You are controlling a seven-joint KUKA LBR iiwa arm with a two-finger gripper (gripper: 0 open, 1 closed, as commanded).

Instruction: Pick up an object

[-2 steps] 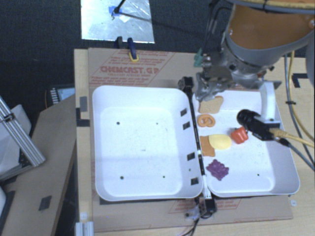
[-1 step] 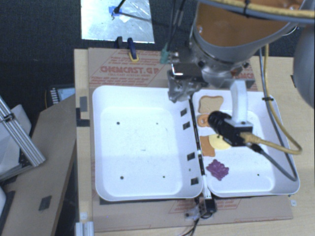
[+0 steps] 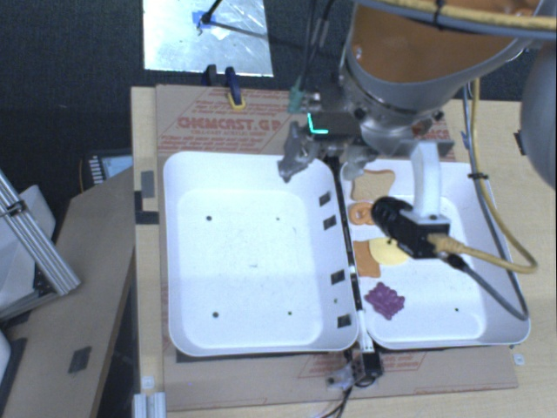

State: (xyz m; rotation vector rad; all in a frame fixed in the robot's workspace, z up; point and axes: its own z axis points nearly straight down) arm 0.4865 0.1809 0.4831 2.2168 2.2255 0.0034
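Note:
My gripper (image 3: 324, 165) hangs over the rear end of the divider between the two bins, under the big orange-banded wrist. It stands open, one grey finger (image 3: 294, 158) over the left bin's back right corner and the other over the right bin, with nothing between them. In the right bin (image 3: 487, 320) lie a purple grape cluster (image 3: 385, 300), a yellow piece (image 3: 388, 252), an orange ring-like piece (image 3: 360, 213), a brown-orange piece (image 3: 369, 266) and a tan piece (image 3: 377, 181). The arm partly hides the tan piece.
The left bin (image 3: 187, 259) sits beside the right one on a cardboard sheet (image 3: 218, 122). A black module with a yellow cable (image 3: 409, 226) hangs from the wrist over the right bin's middle. A blue-and-yellow clamp (image 3: 231, 84) stands behind the bins.

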